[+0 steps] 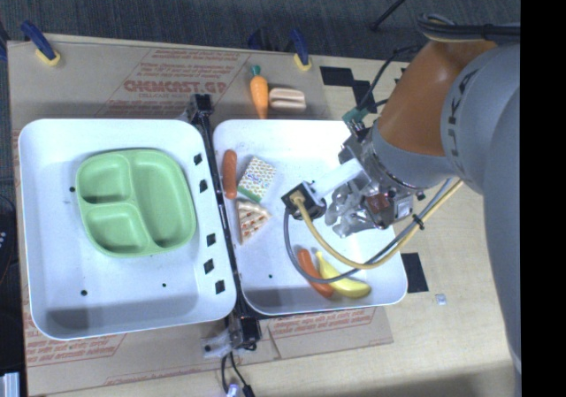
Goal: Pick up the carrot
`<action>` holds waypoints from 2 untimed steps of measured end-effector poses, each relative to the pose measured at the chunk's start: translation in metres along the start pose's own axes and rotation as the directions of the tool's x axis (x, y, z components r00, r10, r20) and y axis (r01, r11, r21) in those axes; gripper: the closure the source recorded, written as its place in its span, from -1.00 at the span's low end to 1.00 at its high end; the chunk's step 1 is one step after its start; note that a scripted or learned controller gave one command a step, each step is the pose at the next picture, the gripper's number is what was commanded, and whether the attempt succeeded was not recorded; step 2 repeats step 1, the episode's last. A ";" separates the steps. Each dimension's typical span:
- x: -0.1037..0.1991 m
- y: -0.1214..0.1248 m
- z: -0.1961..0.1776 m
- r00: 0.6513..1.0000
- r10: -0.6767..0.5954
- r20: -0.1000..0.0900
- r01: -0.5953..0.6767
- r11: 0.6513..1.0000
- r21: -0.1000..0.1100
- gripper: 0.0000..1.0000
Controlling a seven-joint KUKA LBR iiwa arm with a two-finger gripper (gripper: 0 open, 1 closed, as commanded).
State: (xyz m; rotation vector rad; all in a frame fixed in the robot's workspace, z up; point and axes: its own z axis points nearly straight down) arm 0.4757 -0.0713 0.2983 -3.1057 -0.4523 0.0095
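Note:
The carrot [258, 95], orange with a small green top, lies on the cardboard just beyond the far rim of the right bin [292, 132], outside both bins. My gripper [347, 211] hangs low over the middle of the right bin, well in front of and to the right of the carrot, with a yellow cable looping beneath it. Nothing shows between its fingers.
A layered bun [286, 99] sits right next to the carrot. The right bin holds an orange sausage [230, 172], a patterned cracker [259, 176], a wedge slice [251, 221], a banana [347, 284] and a reddish-orange stick [311, 270]. A green divided plate [133, 201] sits in the left bin.

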 end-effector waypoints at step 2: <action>-0.008 0.028 -0.064 0.996 0.084 -0.004 -0.084 0.996 -0.002 1.00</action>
